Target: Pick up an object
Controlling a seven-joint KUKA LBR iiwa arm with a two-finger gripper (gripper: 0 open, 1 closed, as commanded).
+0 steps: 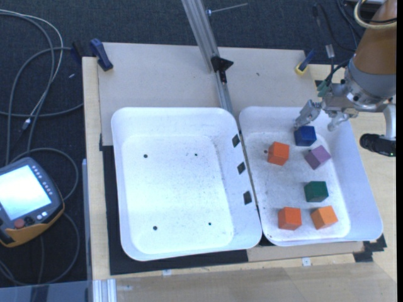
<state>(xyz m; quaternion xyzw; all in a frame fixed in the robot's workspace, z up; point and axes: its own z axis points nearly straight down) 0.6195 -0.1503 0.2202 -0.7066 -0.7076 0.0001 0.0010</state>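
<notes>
Nearest the camera, bottom edge of the bench (189,275), w/ a handheld control pendant (25,197) w/ lit screen on the dark floor at far left. On the bench, two shallow white bins side by side: left bin (173,181) and right bin (356,168). In the right bin, front row: two orange cubes, one (289,218) left and one (324,217) just beside it on the right. Behind them a dark green cube (316,191). Further back, a purple cube (317,156) tilted at an angle, and an orange cube (278,153) to its left, apart from it. At the back of the bin, a blue cube (305,135). The gripper (321,119) hangs just above and behind the blue cube, fingers spread wide w/ nothing between them; one finger (306,114) to the cube's upper left, other to its upper right. Arm rises to the top right, grey w/ orange band. Beyond the bins, a bare tan board, a slanted metal rail (201,30), blue clamps at the back corners.
</notes>
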